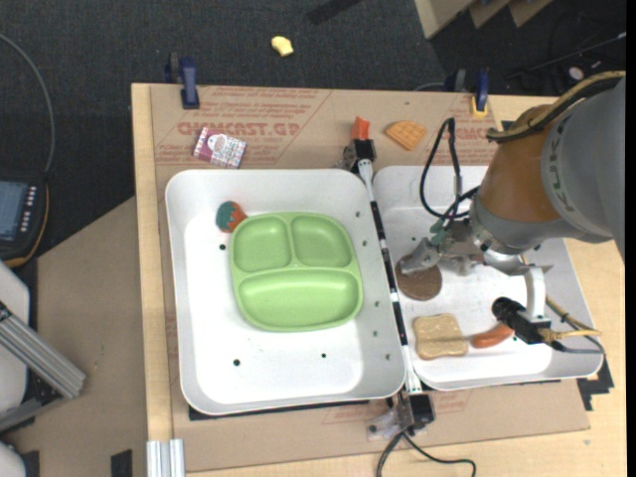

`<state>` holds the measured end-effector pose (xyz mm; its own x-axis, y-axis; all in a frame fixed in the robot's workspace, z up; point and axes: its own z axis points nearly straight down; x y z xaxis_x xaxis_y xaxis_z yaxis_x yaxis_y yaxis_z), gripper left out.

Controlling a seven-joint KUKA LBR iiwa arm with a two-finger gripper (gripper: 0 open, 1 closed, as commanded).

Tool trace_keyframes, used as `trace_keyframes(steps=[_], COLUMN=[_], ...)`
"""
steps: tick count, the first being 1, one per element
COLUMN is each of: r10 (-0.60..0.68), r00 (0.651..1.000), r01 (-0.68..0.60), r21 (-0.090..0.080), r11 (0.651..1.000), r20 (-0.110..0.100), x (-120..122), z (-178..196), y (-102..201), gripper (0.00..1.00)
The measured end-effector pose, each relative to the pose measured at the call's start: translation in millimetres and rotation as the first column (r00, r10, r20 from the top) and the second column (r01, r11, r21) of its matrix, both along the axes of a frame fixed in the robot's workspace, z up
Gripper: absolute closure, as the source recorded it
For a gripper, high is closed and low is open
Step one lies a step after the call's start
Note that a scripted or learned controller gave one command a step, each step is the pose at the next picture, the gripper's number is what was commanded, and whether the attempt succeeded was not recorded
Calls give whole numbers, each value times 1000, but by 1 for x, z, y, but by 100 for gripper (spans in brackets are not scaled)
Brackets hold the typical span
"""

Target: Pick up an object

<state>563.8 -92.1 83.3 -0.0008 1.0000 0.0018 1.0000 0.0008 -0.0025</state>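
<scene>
Toast slice (439, 336) below brown disc (420, 282); claw (429, 256) just over disc.

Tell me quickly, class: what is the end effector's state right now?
End effector: cannot be told; it sits over the brown round object in the right bin.

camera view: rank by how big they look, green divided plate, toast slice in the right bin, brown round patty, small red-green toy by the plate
1. green divided plate
2. toast slice and brown round patty: look alike, and the patty is partly covered
3. small red-green toy
</scene>
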Motion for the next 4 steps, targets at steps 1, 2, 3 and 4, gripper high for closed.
trace_keyframes(steps=[1, 2, 3, 4], r10=[-2, -1, -2, 1], r00=[1000, 1000, 1000, 1000], r01=[2, 1, 2, -1], r21=[-2, -1, -9, -1], r11=[1000, 1000, 1000, 1000], r20=[11, 10, 14, 3], x=[-15, -17, 81, 38], z=[4, 4, 4, 5], y=[-2, -13, -99, -48], gripper=[0, 0, 0, 0])
